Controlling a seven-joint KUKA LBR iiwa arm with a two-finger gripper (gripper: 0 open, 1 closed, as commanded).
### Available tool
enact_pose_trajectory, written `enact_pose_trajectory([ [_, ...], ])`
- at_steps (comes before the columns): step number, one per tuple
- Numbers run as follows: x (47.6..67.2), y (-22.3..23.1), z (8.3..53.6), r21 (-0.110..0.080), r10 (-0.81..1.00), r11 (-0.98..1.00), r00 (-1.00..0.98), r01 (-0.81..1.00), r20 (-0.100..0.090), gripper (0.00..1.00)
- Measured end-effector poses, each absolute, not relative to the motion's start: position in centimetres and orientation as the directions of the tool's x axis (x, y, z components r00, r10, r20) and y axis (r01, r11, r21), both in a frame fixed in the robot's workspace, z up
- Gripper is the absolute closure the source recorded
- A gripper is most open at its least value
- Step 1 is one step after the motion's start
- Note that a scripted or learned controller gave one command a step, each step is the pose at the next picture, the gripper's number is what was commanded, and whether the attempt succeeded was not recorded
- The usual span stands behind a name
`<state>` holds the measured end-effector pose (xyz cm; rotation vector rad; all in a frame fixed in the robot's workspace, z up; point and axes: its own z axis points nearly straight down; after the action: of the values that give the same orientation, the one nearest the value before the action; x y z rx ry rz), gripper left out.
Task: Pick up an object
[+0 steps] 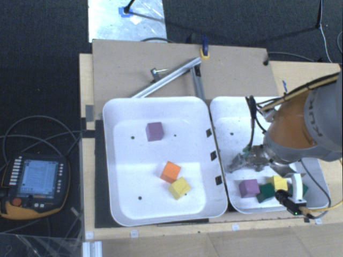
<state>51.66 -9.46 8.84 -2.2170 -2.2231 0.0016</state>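
Note:
My gripper (240, 164) hangs over the middle of the right bin (231, 123), reaching in from the right under the grey arm with its orange band. Just below it, at the bin's front, lie a purple cube (248, 188), a dark green block (265, 193) and a yellow block (280, 183), close together. The gripper is above and slightly left of the purple cube, and nothing shows in its grasp. The arm hides part of the right bin's right side.
The left bin (120, 143) holds a purple cube (154, 131) near its back, and an orange cube (170, 171) touching a yellow cube (179, 188) near its front. A metal bar (169, 77) lies on the board behind the bins. A teach pendant (33, 183) sits at far left.

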Motion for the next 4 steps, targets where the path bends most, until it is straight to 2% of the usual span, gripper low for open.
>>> enact_pose_trajectory([
  [1,51.8,-9.5,10.1,0.003,1.0,0.005,-0.005,1.0,0.0,1.0],
  [3,51.9,-10.6,22.7,0.009,1.0,0.004,-0.004,1.0,-0.002,1.0],
  [4,51.3,-10.2,27.6,0.008,1.0,0.006,-0.006,1.0,-0.001,1.0],
])
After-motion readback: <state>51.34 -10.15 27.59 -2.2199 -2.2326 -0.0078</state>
